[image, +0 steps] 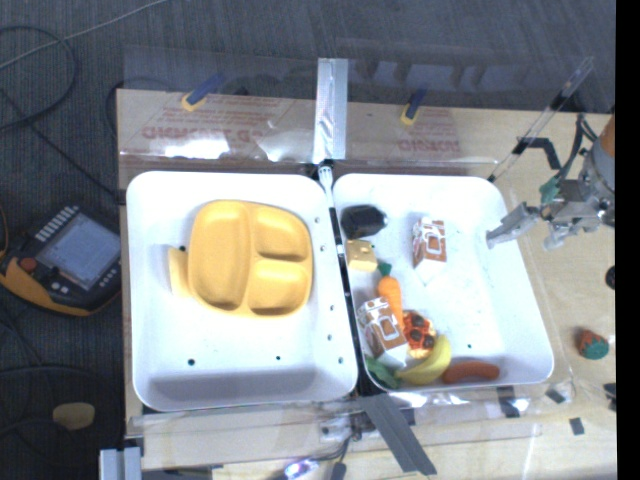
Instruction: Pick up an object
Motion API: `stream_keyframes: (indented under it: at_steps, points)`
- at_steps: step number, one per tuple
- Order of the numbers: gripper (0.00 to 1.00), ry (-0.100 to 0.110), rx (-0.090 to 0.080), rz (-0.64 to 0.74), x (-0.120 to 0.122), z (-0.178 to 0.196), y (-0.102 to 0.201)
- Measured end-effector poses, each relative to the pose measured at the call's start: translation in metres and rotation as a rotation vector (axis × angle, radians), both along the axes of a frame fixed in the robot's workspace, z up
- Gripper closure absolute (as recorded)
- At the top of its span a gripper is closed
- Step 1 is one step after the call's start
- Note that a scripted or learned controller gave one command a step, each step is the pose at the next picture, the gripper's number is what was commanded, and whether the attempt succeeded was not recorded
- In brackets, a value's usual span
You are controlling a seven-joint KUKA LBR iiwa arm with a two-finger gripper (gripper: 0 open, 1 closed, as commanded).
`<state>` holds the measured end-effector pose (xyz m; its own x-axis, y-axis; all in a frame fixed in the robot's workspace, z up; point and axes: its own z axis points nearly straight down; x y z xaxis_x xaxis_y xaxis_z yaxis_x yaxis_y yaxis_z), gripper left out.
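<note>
My gripper (512, 224) hangs over the right rim of the right bin (520, 298), above bare white floor, with nothing visibly in it. To its left in that bin a small white and red carton (429, 242) lies nearest. Further left lie a black object (362, 218) and a yellow piece (362, 255). Along the bin's left and front sides are a carrot (391, 298), a second carton (380, 326), a banana (428, 364) and a red sausage (469, 372).
The left bin (150, 348) holds a yellow divided tray (248, 256). A small red and green item (592, 344) lies on the bench right of the bins. A handheld controller (70, 258) rests on the floor at far left.
</note>
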<state>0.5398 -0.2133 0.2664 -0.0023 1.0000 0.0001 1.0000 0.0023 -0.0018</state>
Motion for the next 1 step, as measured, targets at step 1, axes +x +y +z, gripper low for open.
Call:
stream_keyframes:
  at_steps: [1]
  points:
    - [0.0, -0.002, -0.001, -0.016, -0.0071, 0.0363, -0.0091]
